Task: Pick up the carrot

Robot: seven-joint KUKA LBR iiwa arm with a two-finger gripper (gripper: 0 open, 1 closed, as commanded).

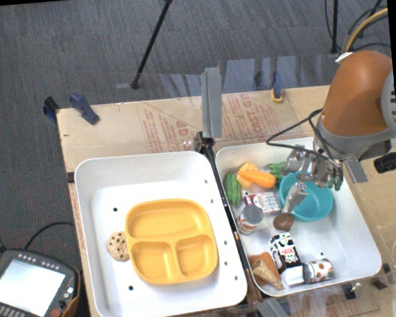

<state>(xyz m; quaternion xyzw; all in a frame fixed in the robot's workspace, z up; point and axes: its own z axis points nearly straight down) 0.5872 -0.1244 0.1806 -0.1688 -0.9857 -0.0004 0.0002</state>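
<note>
Carrot (259, 178) lies in the right bin (362, 239), near its far left corner, tilted, touching a yellow piece (246, 168) on its far side and green veg (232, 186) just left of it. More green (277, 168) sits right of the carrot.

Arm (356, 104) reaches in over the right bin's far right corner. Gripper (300, 188) hangs over the teal bowl (312, 204), right of the carrot and apart from it. Jaws look slightly parted with nothing between them.

Near the bowl: small carton (265, 202) and can (249, 217) to its left, brown round item (283, 220) at its near-left edge. Along the bin's near edge: cow-print carton (284, 250), bread slice (266, 270), spotted can (319, 270).

Left bin (94, 199) holds a yellow divided plate (171, 240) in the middle, a cookie (117, 246) touching its left edge.

Tablet (30, 292) sits on the floor off the desk's near left corner. Blue clamp (82, 107) at the desk's far left corner.
</note>
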